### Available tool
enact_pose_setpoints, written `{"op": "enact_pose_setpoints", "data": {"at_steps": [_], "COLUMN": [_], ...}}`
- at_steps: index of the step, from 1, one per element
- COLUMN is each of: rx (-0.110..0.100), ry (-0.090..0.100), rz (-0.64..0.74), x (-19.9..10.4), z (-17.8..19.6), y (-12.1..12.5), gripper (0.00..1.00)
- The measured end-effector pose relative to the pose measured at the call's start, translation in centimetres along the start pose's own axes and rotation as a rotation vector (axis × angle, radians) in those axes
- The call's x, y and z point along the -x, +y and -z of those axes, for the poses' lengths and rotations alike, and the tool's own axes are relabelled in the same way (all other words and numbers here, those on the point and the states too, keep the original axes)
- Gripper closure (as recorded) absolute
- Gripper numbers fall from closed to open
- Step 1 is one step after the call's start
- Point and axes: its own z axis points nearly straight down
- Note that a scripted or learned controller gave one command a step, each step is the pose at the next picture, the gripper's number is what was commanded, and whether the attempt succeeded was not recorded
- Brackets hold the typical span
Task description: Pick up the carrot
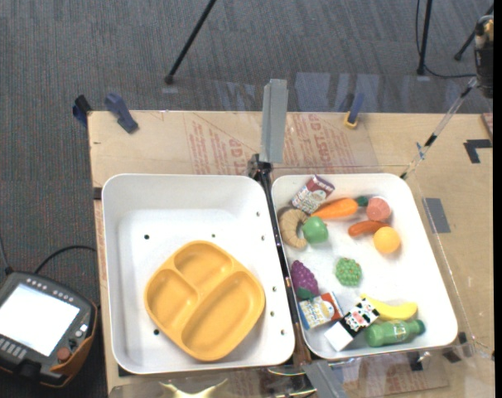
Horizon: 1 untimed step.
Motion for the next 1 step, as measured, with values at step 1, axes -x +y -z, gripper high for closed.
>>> {"op": "enact_pose_setpoints", "data": {"at_steps": [1], "rx": [-0.001], "ry": [-0.001], "rz": [0.302], "x": [3.02], "z": [-2.74], "y": [1.75], "gripper": [1.0]}}
